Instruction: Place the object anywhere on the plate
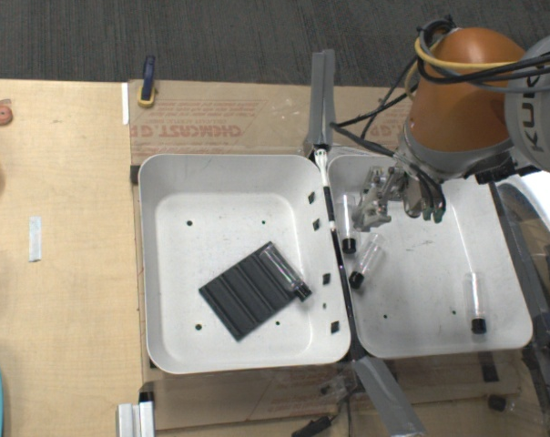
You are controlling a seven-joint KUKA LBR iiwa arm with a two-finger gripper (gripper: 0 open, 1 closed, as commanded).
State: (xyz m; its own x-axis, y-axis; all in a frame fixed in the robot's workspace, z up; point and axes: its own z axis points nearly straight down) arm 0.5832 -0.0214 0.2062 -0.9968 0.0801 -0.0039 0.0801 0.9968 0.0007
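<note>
A dark grey ribbed plate [246,293] lies tilted in the left bin [166,198], toward its lower middle. A clear tube with a black cap [287,273] rests along the plate's right edge, cap end pointing lower right. In the upper left corner of the right bin [503,244], my gripper [381,200] hangs under the orange wrist band. Just below it lie two more clear capped tubes [346,224] [365,262], close to the bin's left wall. A third tube [474,301] lies near the lower right of that bin.
A metal divider bar [322,98] runs between the bins at the back. Cables [375,116] loop left of the wrist. A blue clamp [148,78] sits on the cardboard behind the left bin. Small items lie along the bench's left edge.
</note>
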